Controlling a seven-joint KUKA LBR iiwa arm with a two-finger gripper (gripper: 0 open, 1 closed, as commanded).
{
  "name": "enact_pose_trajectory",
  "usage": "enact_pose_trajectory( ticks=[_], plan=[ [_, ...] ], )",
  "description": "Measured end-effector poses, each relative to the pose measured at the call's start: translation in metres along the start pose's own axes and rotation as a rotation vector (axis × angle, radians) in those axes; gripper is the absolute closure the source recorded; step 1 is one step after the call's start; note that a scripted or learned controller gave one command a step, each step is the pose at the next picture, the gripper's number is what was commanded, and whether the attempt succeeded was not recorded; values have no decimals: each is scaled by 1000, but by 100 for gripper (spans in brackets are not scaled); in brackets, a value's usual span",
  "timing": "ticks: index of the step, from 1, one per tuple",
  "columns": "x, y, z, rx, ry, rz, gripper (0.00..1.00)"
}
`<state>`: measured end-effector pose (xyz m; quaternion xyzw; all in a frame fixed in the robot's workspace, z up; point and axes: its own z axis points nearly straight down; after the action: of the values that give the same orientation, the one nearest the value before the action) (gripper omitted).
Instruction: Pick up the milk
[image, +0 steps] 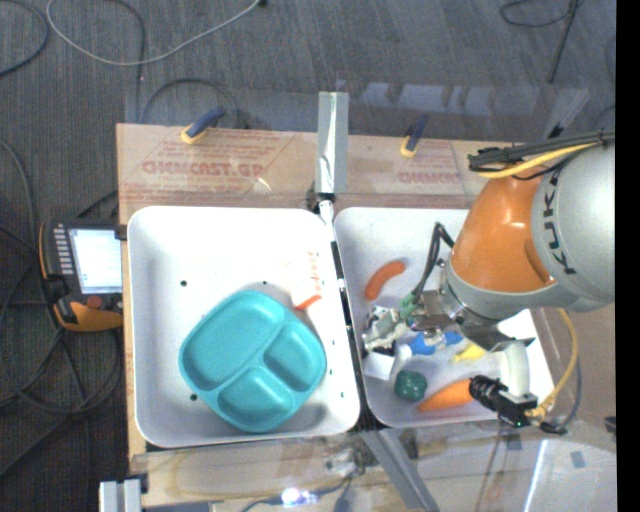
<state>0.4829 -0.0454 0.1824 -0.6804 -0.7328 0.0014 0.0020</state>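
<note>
We see the jaws (385, 328) low in the right bin (352, 300) near its left wall, among cluttered items; their state we cannot tell

Left bin (150, 300): teal divided plate (253, 362) sits well left of the claw (400, 330), tilted, three compartments. Small orange piece (307, 301) at the plate's upper right edge, between plate and bin wall. Right bin (350, 250): orange sausage-shaped toy (384, 279) just up-left of the claw. Dark green round thing (409, 384) below the claw, carrot (445, 396) just right of it. Yellow bit (470, 352) right of the claw. Handheld pendant (85, 272) far left, off the table (220, 170).
</note>
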Motion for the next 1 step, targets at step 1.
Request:
enact_pose_trajectory(
  ticks=[1],
  plan=[
    [-60, 1, 67, -17, 5, 125, 0]
  ],
)
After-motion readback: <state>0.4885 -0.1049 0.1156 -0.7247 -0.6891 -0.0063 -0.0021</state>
